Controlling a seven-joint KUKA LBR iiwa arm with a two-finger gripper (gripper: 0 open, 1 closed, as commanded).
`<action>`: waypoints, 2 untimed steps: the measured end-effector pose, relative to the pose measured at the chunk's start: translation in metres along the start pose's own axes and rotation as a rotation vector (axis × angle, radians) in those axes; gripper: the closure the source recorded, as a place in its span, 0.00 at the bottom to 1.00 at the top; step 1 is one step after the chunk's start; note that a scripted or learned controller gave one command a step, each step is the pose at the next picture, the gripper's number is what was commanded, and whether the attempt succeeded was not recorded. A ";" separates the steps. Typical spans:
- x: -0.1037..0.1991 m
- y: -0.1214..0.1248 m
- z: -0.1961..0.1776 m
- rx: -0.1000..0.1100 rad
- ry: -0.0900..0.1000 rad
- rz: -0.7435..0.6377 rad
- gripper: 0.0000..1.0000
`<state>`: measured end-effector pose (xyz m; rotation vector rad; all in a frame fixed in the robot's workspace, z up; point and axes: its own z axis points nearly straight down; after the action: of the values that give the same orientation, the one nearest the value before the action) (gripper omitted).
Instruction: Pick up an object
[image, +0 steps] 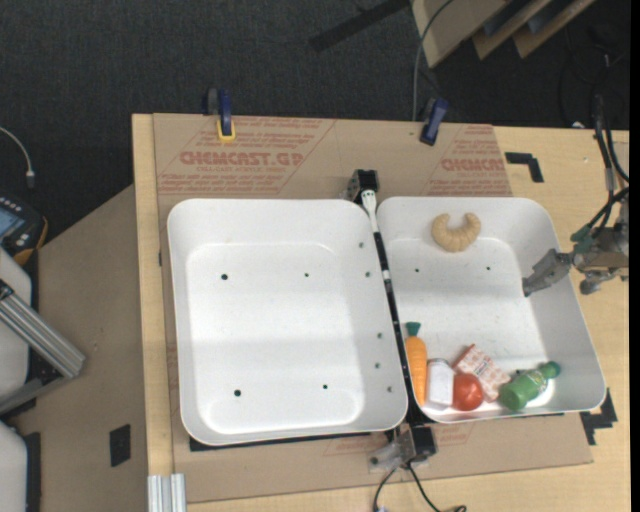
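Grey gripper (545, 270) at frame right, grip state unreadable; croissant (456, 230) lies upper left of it, nearest, long axis horizontal.

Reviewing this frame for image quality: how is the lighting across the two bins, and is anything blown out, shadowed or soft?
Camera view: light is uneven, the left bin bright across its middle and greyer toward its near edge; the white plastic nears overexposure but its rim still reads. The croissant, carrot and green bottle in the right bin are sharp enough to identify; the end effector looks soft and dim.
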<state>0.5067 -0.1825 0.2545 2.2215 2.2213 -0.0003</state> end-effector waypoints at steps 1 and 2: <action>0.058 -0.025 -0.101 -0.013 0.000 -0.007 0.00; 0.112 -0.026 -0.170 -0.011 0.000 -0.007 0.00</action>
<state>0.4804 -0.0707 0.4245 2.2077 2.2239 0.0116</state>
